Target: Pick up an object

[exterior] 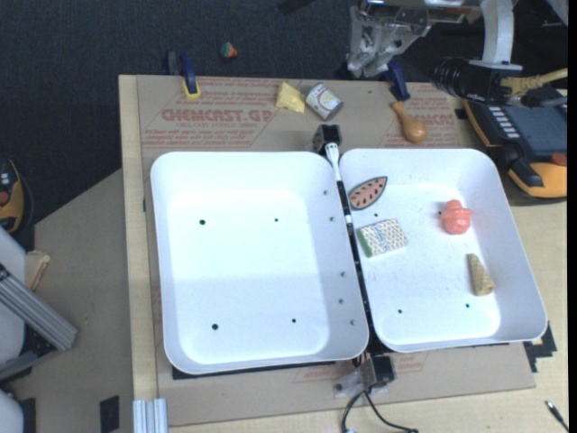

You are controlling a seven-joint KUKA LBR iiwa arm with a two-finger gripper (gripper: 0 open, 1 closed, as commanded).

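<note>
- Two white bins sit side by side on a brown board; going from the left, the left bin (243, 269) comes first, with a bare floor marked by a few dark dots.
- Behind the bins, on the board, lie a blue clamp (188, 75), a yellow wedge (289, 98), a small box (324, 101) and an orange-brown spoon-like piece (408, 123). All are outside the bins, so probably not meant for picking.
- Between the bins runs a black strip (345, 215), likely a joint holding the two rims together.
- In the right bin (505, 197) lie four candidates for the task: a watermelon slice (367, 192) near the inner rim, a patterned green block (381, 237) just below it, a pink toy (456, 216) further right, and a tan cone (480, 274) toward the lower right.
- These four lie well apart, flat on the bin floor. That spacing should leave room to come down around any one without nudging a neighbour.
- At the top, the gripper (383, 48) hangs beyond the bench's far edge, well clear of the bins and high above them.
- Its state I cannot tell; the tool is small and tangled against the dark background, and nothing visible hangs from it.
- My judgement: the pick has not begun, and the arm must first travel over the right bin.
</note>
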